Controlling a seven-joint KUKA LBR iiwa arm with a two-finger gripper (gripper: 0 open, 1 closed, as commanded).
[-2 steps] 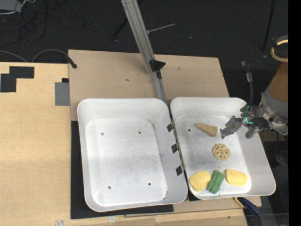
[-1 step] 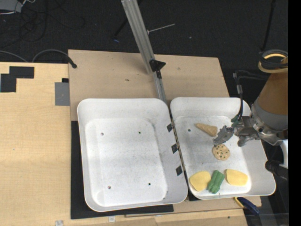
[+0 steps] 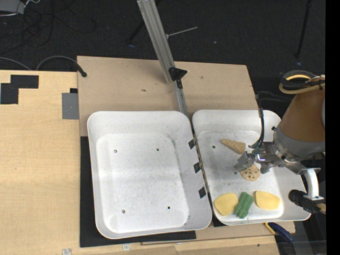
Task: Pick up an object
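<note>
My gripper (image 3: 251, 162) is low inside the right bin (image 3: 229, 122), reaching in from the right. A round tan cookie (image 3: 249, 173) lies right under its tip, partly covered by it. A tan wedge-shaped piece (image 3: 232, 145) rests just up and left of the gripper. Along the bin's front edge lie a yellow piece (image 3: 226, 203), a green pod-like piece (image 3: 244, 204) and a second yellow piece (image 3: 267, 200), close together. Whether the cookie is gripped cannot be made out.
The left bin (image 3: 141, 174) sits beside the right one, joined by black clips (image 3: 196, 167) along the shared rim. A slanted metal rail (image 3: 159, 41) rises behind the bins. The arm's orange-banded wrist (image 3: 303, 121) hangs over the right bin's right side.
</note>
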